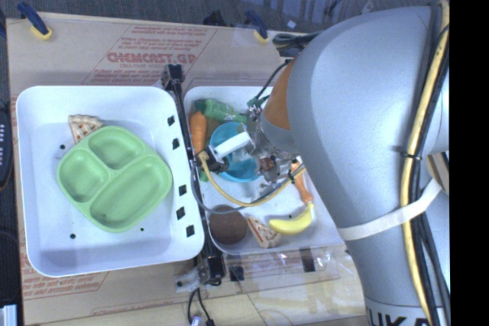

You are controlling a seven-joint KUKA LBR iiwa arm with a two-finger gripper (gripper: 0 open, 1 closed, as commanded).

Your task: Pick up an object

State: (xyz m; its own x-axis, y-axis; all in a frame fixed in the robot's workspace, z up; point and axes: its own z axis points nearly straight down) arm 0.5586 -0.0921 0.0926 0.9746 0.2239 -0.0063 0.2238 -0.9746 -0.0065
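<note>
Blue bowl [233,156] is covered by the gripper [263,156] in the right bin [321,237]; its grip cannot be told.

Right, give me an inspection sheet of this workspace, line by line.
Surface: cardboard-covered bench bearing two white bins, left bin and right bin.
Job's things: carrot, banana, brown round piece, blue bowl in right bin.
Clutter: green divided plate and waffle-like piece in left bin.
Grippers: gripper low over right bin; nothing seen held.
Cables: yellow cable along arm.
Surroundings: blue clamps, dark floor.
</note>
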